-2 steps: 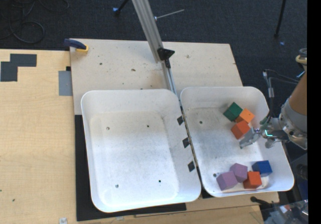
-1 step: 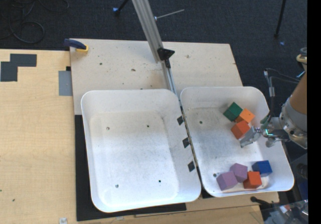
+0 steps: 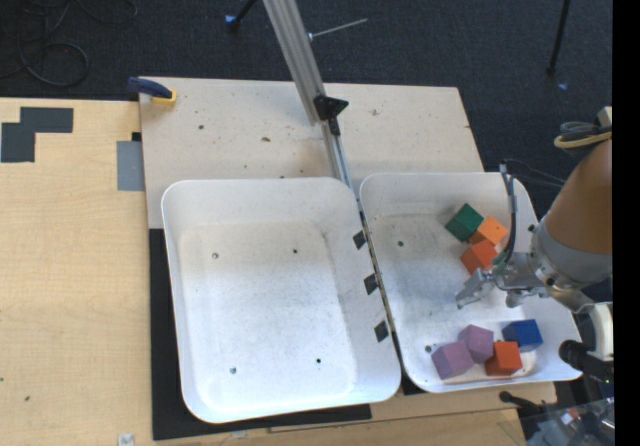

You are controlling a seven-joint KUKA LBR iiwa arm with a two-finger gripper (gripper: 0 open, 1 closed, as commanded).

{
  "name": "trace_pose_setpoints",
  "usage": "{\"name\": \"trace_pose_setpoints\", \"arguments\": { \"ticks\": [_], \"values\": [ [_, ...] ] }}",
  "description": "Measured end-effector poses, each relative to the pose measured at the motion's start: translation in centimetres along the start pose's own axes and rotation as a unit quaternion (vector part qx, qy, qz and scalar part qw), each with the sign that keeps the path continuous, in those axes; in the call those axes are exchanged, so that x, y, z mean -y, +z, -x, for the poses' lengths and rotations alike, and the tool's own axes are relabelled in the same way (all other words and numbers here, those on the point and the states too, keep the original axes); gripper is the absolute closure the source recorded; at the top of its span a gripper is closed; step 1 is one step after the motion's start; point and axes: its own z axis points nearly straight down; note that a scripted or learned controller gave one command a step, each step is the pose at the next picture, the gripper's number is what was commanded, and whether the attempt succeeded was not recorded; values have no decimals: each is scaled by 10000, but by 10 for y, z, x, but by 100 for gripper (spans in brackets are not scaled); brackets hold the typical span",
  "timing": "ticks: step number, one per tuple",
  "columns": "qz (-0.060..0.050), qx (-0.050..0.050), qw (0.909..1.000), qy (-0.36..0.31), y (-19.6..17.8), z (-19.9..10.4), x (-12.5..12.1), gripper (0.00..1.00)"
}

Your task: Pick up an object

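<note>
Several small blocks lie in the right bin (image 3: 420, 204). A green block (image 3: 464, 222), an orange block (image 3: 492, 231) and a red-orange block (image 3: 478, 256) cluster at its far right. Two purple blocks (image 3: 462, 351), a blue block (image 3: 523, 333) and another red-orange block (image 3: 504, 359) sit near the front right corner. My gripper (image 3: 490, 296) hangs over the bin between the two clusters, just below the upper red-orange block. Its fingers are spread open, one grey finger (image 3: 470, 292) pointing toward the lower left, and nothing is between them.
The left bin (image 3: 200, 214) lies beside the right one, with a row of black clips (image 3: 370, 282) along the shared wall. A slanted aluminium bar (image 3: 296, 44) rises behind the bins. A thin cable (image 3: 510, 209) curves over the right bin's far edge.
</note>
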Motion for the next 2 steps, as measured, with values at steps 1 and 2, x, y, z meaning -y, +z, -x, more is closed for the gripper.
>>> {"name": "trace_pose_setpoints", "arguments": {
  "ticks": [1, 2],
  "values": [
    [38, 11, 10000, 8, 51, 0, -1, 0],
    [35, 2, 10000, 39, 39, 1, 0, 100]
  ]
}}
